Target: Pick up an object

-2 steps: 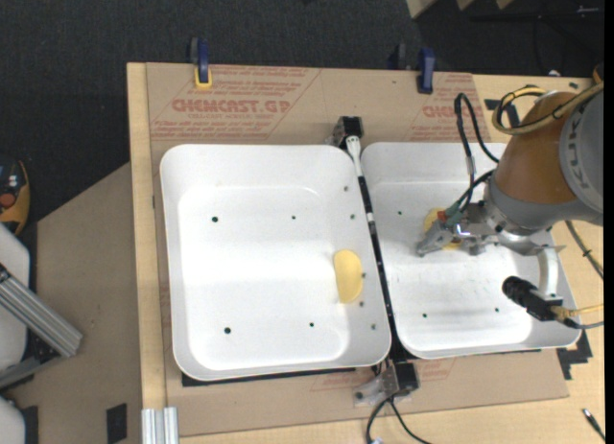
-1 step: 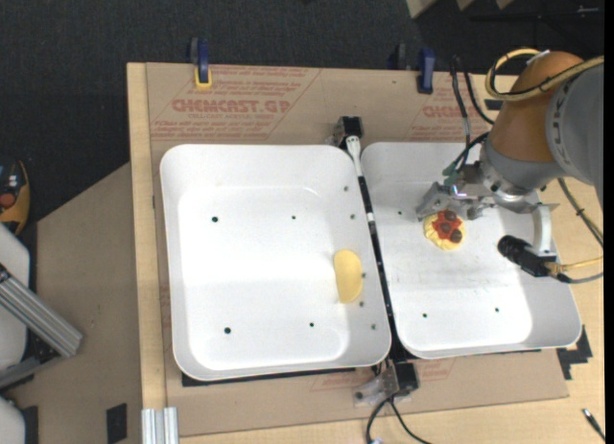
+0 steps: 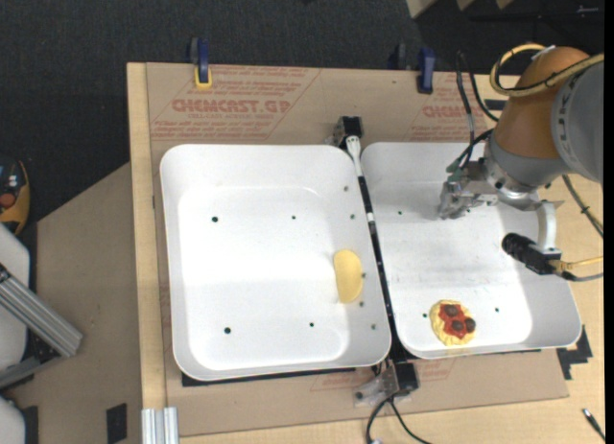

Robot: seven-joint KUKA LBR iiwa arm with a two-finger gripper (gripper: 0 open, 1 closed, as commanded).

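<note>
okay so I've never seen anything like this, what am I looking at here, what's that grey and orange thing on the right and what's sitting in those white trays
This is one photo from a camera fixed above a workbench, looking down at a slant. The grey and orange thing is a robot arm reaching in from the right. At its end is a gripper, a small two-finger claw for picking things up. It hangs over the far part of the right bin, and I see nothing between its fingers; whether they are open or shut is too small to tell.

The two shallow white trays are bins, side by side on a brown board clamped to the bench. In the left bin, near the wall it shares with the other, lies a yellow banana-like object. In the right bin, near its front edge, lies a small round toy that looks like a pizza, yellow with red and dark bits.
</note>
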